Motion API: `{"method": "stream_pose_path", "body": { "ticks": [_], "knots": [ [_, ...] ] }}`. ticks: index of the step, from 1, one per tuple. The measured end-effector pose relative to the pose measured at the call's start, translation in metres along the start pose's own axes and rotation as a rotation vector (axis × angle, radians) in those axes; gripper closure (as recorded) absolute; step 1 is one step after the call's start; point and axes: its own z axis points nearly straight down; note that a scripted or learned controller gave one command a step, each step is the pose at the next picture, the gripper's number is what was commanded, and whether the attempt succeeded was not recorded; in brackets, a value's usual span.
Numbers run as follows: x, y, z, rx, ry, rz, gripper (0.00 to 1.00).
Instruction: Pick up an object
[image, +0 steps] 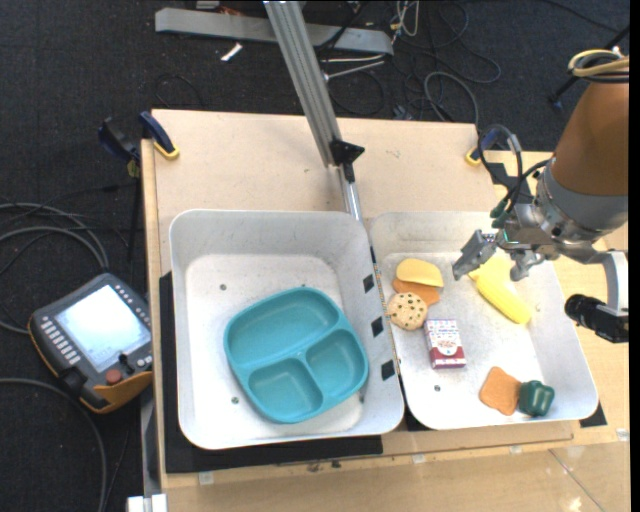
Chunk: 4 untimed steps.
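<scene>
In the right bin (560, 330), my gripper (495, 264) is open, its two dark fingers spread wide. It sits over the upper end of a yellow banana (505, 298), which lies on the bin floor and points down to the right. I see nothing gripped between the fingers. Left of the gripper lie an orange-yellow bun-like piece (418, 273) and a round cookie (407, 310). A small red and white box (445, 344) rests in the bin's middle. At the front are an orange piece (499, 389) and a green pepper (537, 398), touching each other.
The left bin (200, 250) holds a teal divided tray (295, 353). A grey pole (315, 90) slants down to the gap between the bins. A teach pendant (90, 340) lies off the bench at left, and cables cross the dark floor behind.
</scene>
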Motion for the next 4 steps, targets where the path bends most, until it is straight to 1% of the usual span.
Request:
{"method": "stream_pose_path", "body": {
  "ticks": [1, 2, 3, 4],
  "knots": [
    [0.0, 0.0, 0.0, -0.001, 0.0, 0.001, 0.0],
    [-0.003, -0.01, 0.051, 0.004, 0.0, 0.003, 0.0],
    [-0.002, -0.013, 0.116, 0.006, 0.001, 0.003, 0.0],
    [-0.011, -0.013, 0.174, 0.005, 0.0, 0.003, 0.0]
  ]
}}
